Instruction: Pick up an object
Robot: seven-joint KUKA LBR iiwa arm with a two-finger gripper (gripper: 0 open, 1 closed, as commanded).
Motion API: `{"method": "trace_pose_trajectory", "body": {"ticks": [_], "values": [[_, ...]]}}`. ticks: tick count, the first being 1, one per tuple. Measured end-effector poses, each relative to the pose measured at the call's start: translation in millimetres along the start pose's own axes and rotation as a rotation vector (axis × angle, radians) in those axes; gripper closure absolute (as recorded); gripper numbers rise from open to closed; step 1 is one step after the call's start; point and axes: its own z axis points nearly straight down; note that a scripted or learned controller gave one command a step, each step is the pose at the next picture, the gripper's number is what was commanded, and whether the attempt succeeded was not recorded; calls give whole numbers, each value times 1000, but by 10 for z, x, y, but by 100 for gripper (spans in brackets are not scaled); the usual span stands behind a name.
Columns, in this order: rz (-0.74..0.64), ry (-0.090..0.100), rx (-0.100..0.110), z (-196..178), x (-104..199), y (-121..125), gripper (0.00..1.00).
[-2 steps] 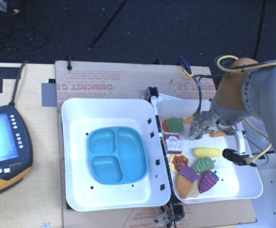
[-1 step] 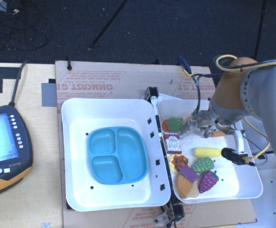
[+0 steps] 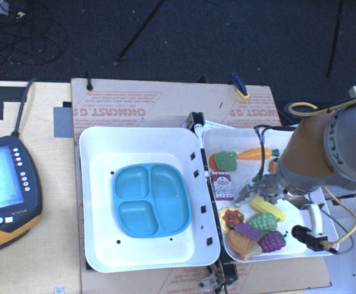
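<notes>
The right bin holds several toy foods. A green piece and an orange carrot lie at its far side, with a red and white box by the left wall. A yellow corn cob, a green bumpy piece, purple grapes, a purple piece and a tan waffle piece crowd the near side. My gripper hangs low over the bin's middle, just above the corn cob. The wrist hides how it stands, and I see nothing lifted.
The left bin bears a blue divided plate. A tablet-like pendant lies on the bench at far left. The arm's orange band overhangs the right bin's right side, with cables by its near right corner.
</notes>
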Motion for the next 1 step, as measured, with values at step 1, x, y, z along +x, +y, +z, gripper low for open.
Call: {"method": "trace_pose_trajectory", "body": {"ticks": [1], "values": [[0, 4, 5, -76, -2, 28, 100]]}}
